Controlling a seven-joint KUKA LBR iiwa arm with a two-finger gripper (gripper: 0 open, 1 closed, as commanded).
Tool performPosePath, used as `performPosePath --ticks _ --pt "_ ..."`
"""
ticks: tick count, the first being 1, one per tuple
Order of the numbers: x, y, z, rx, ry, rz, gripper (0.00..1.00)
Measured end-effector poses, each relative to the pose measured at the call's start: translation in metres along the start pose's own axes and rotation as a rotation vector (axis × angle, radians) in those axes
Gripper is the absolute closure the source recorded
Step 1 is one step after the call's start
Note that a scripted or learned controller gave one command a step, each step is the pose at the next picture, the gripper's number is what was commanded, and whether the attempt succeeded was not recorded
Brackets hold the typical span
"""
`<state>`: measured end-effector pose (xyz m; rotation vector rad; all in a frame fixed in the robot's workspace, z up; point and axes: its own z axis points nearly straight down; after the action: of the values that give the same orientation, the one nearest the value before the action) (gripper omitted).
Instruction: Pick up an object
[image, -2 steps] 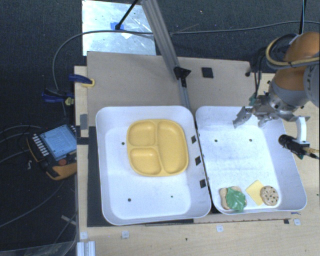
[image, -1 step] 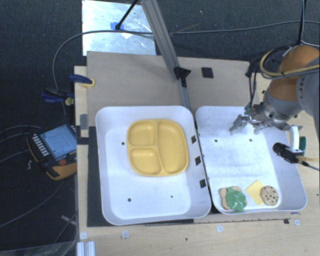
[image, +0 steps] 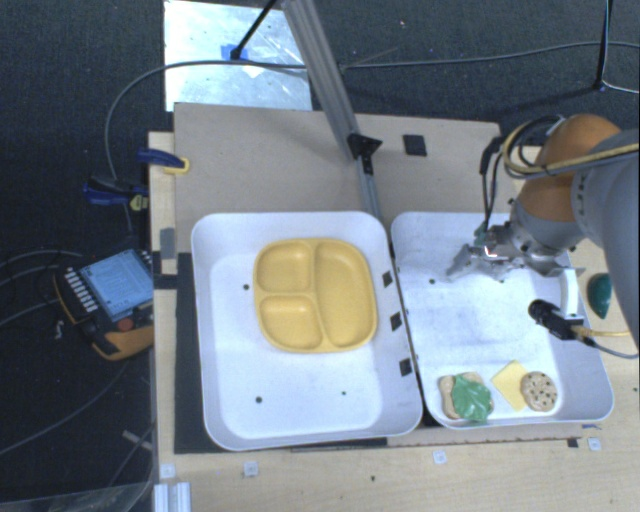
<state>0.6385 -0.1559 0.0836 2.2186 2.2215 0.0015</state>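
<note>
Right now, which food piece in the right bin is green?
The green leaf-shaped piece, left of the yellow cheese wedge and the speckled round cookie.

Bench (image: 270, 150) bears two white bins (image: 230, 400), side by side.

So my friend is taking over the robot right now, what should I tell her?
Gripper: up over the top part of the right bin, not holding anything. I cannot tell whether it is open or shut.
Things to pick: a green leafy piece, a yellow cheese slice and a cookie, all lying along the near edge of the right bin.
The yellow divided plate sits in the left bin.
Done: nothing picked up yet.
Left: move the gripper down to one of the food pieces, grab it and lift it.
</note>
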Motion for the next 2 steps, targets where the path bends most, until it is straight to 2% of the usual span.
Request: performPosePath --ticks 1,2 --pt "0.0 0.002 -0.015 -0.007 -0.002 -0.001 1.0" --pt "-0.003 0.012 -0.077 -0.006 -0.001 -0.004 1.0"
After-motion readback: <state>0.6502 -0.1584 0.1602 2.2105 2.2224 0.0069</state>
